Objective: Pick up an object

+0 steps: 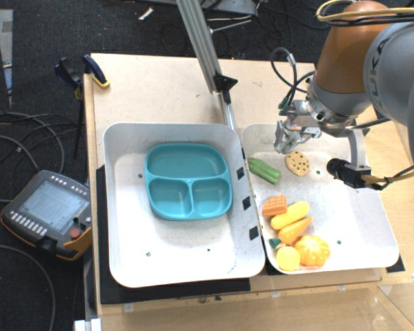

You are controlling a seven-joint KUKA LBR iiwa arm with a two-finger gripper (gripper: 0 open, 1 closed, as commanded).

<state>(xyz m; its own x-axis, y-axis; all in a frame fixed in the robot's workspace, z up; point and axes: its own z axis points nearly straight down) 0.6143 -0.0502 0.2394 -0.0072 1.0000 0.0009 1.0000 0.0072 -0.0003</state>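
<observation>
Open floor at three o'clock in the right bin [372, 212], blocked at six by clustered toy food [293, 233], at nine by a green piece [264, 170].

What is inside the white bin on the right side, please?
The right bin holds a green piece, a cookie, a waffle and yellow-orange toy food. Anything under that pile is covered.

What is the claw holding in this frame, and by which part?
Nothing. The claw hangs over the right bin with no object between its fingers; the cookie and green piece lie beside it.
</observation>
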